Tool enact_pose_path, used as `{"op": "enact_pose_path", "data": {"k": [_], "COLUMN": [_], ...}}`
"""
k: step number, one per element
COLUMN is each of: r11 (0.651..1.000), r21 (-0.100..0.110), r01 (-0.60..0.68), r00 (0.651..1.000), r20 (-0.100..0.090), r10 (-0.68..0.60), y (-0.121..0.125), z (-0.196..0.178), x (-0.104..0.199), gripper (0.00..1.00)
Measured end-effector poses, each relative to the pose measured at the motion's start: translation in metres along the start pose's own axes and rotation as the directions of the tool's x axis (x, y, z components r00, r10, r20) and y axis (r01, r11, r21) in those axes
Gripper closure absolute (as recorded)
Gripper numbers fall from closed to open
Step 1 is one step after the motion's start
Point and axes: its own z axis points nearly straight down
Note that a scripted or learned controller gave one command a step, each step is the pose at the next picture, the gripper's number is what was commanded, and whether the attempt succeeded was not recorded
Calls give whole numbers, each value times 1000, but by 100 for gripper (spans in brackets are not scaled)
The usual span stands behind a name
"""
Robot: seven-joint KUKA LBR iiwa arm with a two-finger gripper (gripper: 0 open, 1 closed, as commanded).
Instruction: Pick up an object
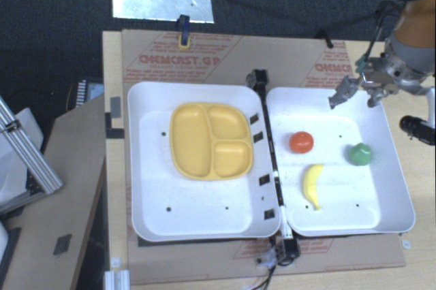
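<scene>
The gripper [355,95] hung over the back edge of the right bin [381,214], its two fingers spread apart with nothing between them. One finger tip showed at the lower left of the tool and the other at its right, with the white floor of the bin showing plainly in the gap, so the tool was open and empty.

Three small things lay in that same bin, all in front of the gripper and lower than it. The tomato [301,141] sat nearest, ahead of the tool and a little to its left in the view. The green fruit [360,154] lay almost straight ahead of the fingers, further toward the front. The banana [312,186] lay furthest off, beyond the tomato, with its length running front to back.

None of the three touched another, which probably left room for the fingers to close round any one of them. The open stance likely suited an approach from above, and no pick had yet been made.

The left bin [146,214], well to the tool's left, held a yellow divided plate [210,141].
</scene>
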Motion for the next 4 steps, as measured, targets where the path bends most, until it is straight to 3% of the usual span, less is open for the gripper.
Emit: {"op": "enact_pose_path", "data": {"k": [1,4], "r11": [1000,1000], "r21": [-12,-9], "r01": [2,-1], "r00": [1000,1000], "r20": [2,2], "r10": [-2,1], "y": [2,16], "z": [-8,147], "x": [0,-16], "gripper": [0,0]}}
